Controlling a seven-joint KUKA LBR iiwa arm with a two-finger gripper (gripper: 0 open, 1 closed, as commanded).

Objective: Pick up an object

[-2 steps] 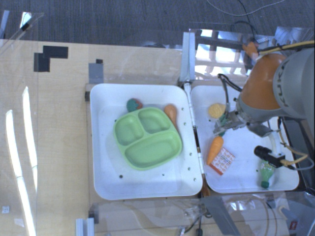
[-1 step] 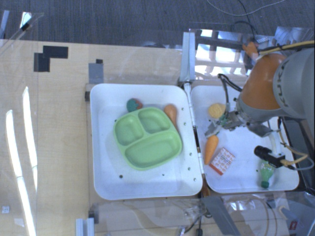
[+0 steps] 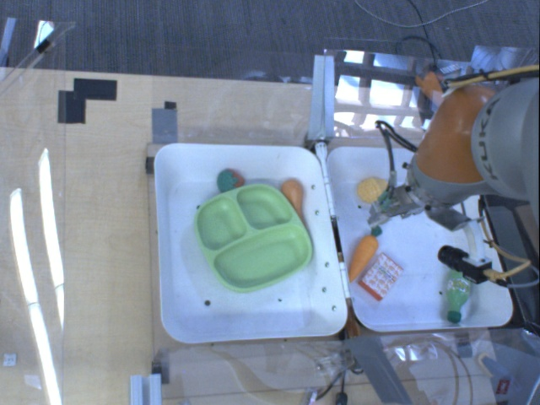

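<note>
Likely target: toy carrot (image 3: pixel 362 256), lying at a slant in right bin (image 3: pixel 498 310) near its left wall, leafy end up, touching nothing. Gripper (image 3: pixel 390 202) hangs just above that end, w/ yellow corn (image 3: pixel 369 190) beside it. Jaws: can't tell if released or clenched. Advice: centre over carrot's thick middle, jaws across its width, clear of red packet (image 3: pixel 380 276) & wall.

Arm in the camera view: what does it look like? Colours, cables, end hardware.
Bulky grey arm with a rounded orange band above the wrist. Thin dark cables loop along it. The gripper end is small grey metal hardware over the right bin.
</note>
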